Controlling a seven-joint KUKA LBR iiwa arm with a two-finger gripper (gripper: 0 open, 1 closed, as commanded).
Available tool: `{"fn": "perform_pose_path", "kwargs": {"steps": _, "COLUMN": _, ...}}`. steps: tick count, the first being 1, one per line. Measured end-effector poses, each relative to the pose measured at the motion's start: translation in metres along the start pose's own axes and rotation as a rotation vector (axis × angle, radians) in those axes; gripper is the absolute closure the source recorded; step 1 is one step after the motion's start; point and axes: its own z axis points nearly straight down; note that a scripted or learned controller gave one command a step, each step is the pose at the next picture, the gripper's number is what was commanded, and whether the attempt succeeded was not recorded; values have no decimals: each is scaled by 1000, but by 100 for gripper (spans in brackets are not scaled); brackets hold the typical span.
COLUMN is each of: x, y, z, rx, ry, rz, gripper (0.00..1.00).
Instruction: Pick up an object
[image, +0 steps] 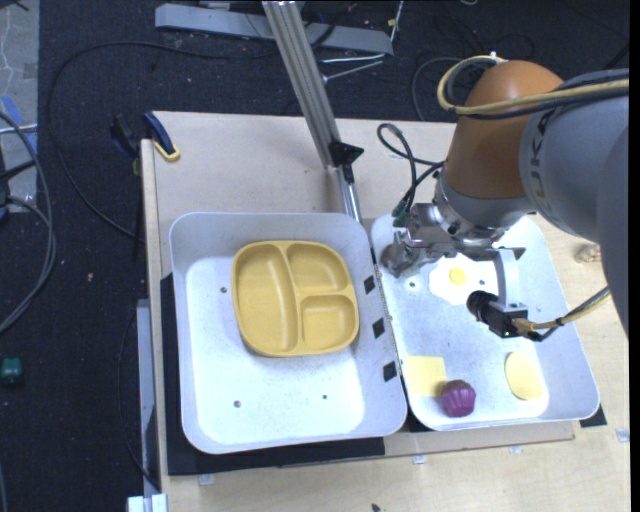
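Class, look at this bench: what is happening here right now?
A grey robot arm with an orange band reaches in from the right over the right bin. Its end effector sits low at that bin's far left corner, beside a toy fried egg. Nearer the front of the same bin lie a yellow square, a purple piece and a pale yellow oval. The left bin holds a yellow divided plate. Nothing looks picked up yet.
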Motion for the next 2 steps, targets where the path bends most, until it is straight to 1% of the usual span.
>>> {"fn": "perform_pose_path", "kwargs": {"steps": 1, "x": 52, "y": 24, "z": -8, "rx": -3, "ry": 0, "rz": 0, "gripper": 100}}
{"fn": "perform_pose_path", "kwargs": {"steps": 2, "x": 96, "y": 33, "z": -1, "rx": -1, "ry": -1, "rz": 1, "gripper": 100}}
